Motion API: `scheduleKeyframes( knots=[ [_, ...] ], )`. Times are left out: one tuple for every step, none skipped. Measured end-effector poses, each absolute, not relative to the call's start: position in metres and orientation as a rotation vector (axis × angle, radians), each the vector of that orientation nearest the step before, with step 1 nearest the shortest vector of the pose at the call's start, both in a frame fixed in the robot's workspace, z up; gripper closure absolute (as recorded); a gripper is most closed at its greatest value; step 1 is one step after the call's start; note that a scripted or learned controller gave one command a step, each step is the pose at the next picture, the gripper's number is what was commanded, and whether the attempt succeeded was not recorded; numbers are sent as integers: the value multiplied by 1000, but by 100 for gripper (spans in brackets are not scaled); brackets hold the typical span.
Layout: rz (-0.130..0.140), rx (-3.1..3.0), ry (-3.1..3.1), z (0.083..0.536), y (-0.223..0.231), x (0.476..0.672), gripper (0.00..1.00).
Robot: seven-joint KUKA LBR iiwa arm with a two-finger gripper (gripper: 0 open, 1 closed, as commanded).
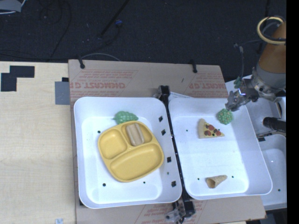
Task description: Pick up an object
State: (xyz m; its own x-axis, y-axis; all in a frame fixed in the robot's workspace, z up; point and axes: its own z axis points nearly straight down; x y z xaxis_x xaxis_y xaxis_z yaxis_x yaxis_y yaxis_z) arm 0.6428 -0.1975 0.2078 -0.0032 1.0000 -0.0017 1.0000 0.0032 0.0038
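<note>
White moulded plastic forms both shallow bins, glossy and round-cornered, sitting side by side on a flattened sheet of brown cardboard. That cardboard carries red print, reading upside down and mirrored from this angle; it looks like "CHEMCAST GP", though the letters are too soft to be sure.

Taking the right bin as the landmark: a bumpy green lump, shaped like a small broccoli floret, sits at the bin's far right part, just inside its far rim. The gripper hangs directly above and a little to the right of the floret, its dark metal fingertips at or just over the floret's top. The view is too coarse to tell whether the fingers are spread or closed, or whether they grip the floret at all. Behind it rises the grey arm with its orange band.

Nearer the bin's middle, just left of the floret, lies a flat triangular toy pizza slice with red dots. Close to the bin's near rim lies a tan cone-shaped piece.

Left of the right bin, the left bin holds a smooth yellow divided plate with three compartments; a tan sausage-like piece lies in the far right compartment. A leafy green toy touches the plate's far edge.
</note>
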Motion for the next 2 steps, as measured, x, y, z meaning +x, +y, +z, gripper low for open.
scheduleKeyframes(
  knots=[
    [3, 2214, 2222, 269, -204, 642, 100],
    [0, 2216, 2227, 288, -204, 642, 100]
  ],
)
